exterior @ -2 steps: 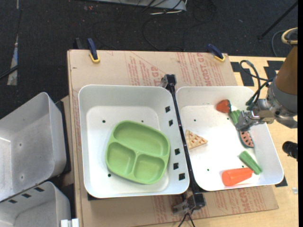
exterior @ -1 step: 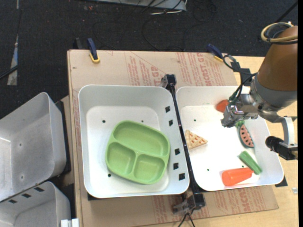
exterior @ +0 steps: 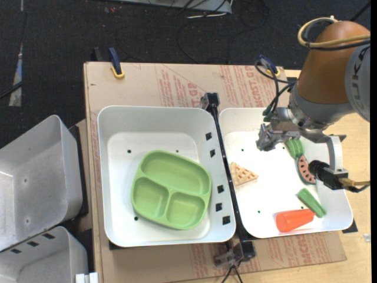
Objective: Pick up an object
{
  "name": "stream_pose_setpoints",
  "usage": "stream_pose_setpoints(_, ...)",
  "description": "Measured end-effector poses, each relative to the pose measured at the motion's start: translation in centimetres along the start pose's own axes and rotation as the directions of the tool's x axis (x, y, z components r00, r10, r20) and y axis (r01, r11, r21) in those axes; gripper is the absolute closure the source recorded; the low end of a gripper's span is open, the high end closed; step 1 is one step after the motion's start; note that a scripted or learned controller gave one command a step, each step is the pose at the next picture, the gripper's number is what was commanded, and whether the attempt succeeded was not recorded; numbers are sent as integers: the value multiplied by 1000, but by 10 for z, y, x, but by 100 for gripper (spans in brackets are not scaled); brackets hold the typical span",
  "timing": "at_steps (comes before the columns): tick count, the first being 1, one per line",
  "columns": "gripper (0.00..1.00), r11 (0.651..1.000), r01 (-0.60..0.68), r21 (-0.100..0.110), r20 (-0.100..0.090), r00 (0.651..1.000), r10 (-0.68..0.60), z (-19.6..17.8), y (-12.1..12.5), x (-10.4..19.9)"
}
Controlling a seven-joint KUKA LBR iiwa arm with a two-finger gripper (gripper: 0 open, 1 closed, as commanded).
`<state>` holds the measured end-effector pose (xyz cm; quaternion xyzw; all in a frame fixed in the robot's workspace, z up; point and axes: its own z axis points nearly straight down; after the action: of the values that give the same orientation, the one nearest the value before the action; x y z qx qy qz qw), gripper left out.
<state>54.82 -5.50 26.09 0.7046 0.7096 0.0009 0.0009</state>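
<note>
**Arm over right bin, gripper low near its far wall**

The arm (exterior: pixel 330 75) enters from 3 o'clock, its orange band uppermost, the grey wrist angling down toward 8 o'clock. The gripper (exterior: pixel 268 139) hangs over the right bin (exterior: pixel 247 119) in that bin's 11 o'clock part. Nothing shows between its tips; whether the gripper is spread or closed, cannot tell from this angle.

Count, right bin: five loose pieces.
- One waffle wedge (exterior: pixel 241 174), tan, at the bin's 9 o'clock, just beside the divider wall.
- One orange carrot-like piece (exterior: pixel 294 219) at 6 o'clock, lying flat.
- One green pod-shaped piece (exterior: pixel 311 201) at 5 o'clock, near the carrot's end, seemingly apart from it.
- One watermelon slice (exterior: pixel 303 167), red with green rind, right of centre.
- One green piece (exterior: pixel 293 147) just below the wrist, partly covered by it; kind unclear.
A black fitting (exterior: pixel 325 174) with a cable sits at the bin's 3 o'clock edge.

Count, left bin (exterior: pixel 118 128): one green divided plate (exterior: pixel 171 188), three compartments, lying toward 5 o'clock.

Two bins on one cardboard-topped bench (exterior: pixel 159 81). All pieces lie apart from the gripper.
</note>
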Motion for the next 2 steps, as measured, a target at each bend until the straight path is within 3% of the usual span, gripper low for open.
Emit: stream_pose_setpoints(2,100,1000,1,1,0,1000,-1,31,39,104)
